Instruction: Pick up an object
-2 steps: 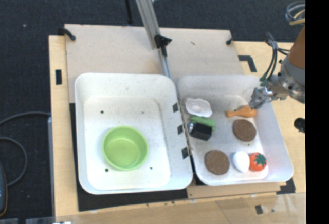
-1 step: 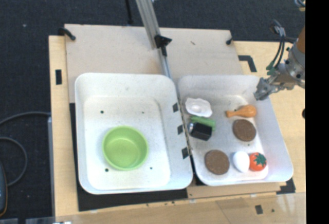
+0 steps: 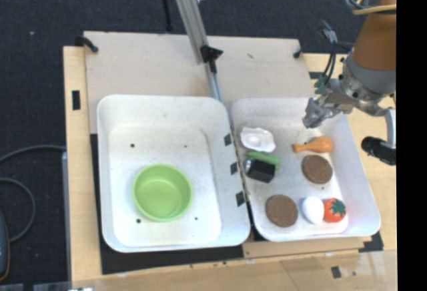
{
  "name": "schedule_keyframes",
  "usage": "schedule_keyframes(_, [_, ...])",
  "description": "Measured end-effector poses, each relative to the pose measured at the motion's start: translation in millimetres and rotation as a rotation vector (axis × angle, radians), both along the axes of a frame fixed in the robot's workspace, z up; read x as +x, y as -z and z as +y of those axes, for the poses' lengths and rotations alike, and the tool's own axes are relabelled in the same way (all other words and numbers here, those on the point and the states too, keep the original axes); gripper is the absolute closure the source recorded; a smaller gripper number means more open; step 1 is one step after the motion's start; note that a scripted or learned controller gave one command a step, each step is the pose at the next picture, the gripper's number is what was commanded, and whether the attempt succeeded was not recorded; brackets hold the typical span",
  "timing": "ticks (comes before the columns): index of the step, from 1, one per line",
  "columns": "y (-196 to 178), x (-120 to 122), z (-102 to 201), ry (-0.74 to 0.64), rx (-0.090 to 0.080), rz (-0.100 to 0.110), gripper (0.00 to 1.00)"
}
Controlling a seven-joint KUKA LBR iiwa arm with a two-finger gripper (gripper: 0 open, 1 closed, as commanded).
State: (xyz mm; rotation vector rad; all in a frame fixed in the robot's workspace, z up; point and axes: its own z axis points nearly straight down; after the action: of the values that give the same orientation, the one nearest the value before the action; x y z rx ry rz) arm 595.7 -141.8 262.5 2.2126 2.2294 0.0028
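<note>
Above the right bin (image 3: 360,179) hangs the gripper (image 3: 313,116), near its far edge; how open it is, I cannot tell. Just below it lies an orange drumstick (image 3: 315,145), apart from it.

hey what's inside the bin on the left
The left bin holds a green bowl near its front, resting on the floor. Whatever lies under the bowl is covered.

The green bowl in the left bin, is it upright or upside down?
Upright. The green bowl shows its open hollow and rim facing up, resting on the left bin floor.
</note>
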Motion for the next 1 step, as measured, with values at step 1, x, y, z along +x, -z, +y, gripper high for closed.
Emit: schedule_keyframes(1, [13.5,9.2,52.1,0.001,0.000,0.002,1.00])
